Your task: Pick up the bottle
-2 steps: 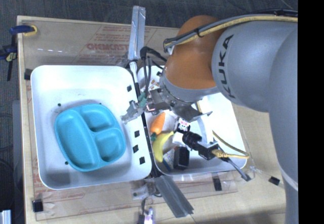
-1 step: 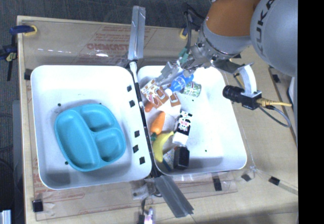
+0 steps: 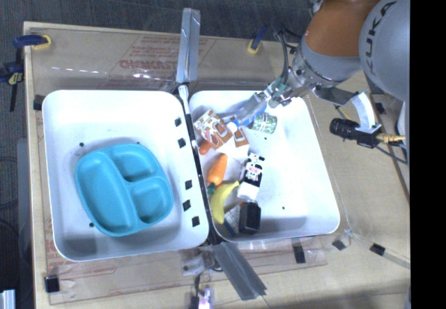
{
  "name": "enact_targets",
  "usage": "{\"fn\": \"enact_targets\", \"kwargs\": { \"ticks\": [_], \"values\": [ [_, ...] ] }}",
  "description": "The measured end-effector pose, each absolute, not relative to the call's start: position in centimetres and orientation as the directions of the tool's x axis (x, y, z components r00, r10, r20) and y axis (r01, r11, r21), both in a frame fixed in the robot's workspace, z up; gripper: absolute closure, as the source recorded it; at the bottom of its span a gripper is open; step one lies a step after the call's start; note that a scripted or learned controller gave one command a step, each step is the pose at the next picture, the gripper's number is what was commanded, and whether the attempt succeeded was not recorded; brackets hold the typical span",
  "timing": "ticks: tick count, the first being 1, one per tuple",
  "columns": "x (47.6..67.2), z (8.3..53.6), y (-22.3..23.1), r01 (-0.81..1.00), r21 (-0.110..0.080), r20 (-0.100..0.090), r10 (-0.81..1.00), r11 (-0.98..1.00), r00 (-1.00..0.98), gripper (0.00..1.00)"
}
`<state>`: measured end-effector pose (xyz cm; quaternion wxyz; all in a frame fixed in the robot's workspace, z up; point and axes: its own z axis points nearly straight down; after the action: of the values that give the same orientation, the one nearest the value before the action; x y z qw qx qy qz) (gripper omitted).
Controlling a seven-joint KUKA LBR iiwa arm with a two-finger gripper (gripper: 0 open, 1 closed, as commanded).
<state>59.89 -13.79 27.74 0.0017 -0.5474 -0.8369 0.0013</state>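
The bottle (image 3: 250, 182) lies in the right bin (image 3: 306, 182), near its middle. It has a white body, a black-and-white patterned label and a dark end pointing toward the bin's front wall. The gripper (image 3: 241, 117) reaches down-left from the arm's wrist into the back of that bin. Its tip hangs over a snack box (image 3: 214, 130) and beside a greenish packet (image 3: 264, 123). It is a short way behind the bottle and apart from it. Nothing shows between its tips.
A carrot (image 3: 217, 169) and a banana (image 3: 221, 201) lie left of the bottle against the divider. The left bin (image 3: 63, 119) holds a blue compartment plate (image 3: 124, 189). The arm's grey and orange body (image 3: 355, 21) looms over the back right corner.
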Motion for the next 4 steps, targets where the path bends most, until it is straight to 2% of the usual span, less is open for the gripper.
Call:
{"fn": "enact_targets", "kwargs": {
  "ticks": [1,2,3,4],
  "values": [
    [64.0,22.6,-17.3,0.906,-0.002,0.000,0.906,0.423,-0.423,0.00],
    [66.0,11.4,-19.8,0.933,0.017,-0.010,0.933,0.359,-0.359,0.00],
    [66.2,12.7,-19.8,0.931,0.019,-0.015,0.931,0.365,-0.365,1.00],
    [65.7,11.0,-14.3,0.858,0.021,-0.035,0.858,0.514,-0.513,1.00]
  ]
}}
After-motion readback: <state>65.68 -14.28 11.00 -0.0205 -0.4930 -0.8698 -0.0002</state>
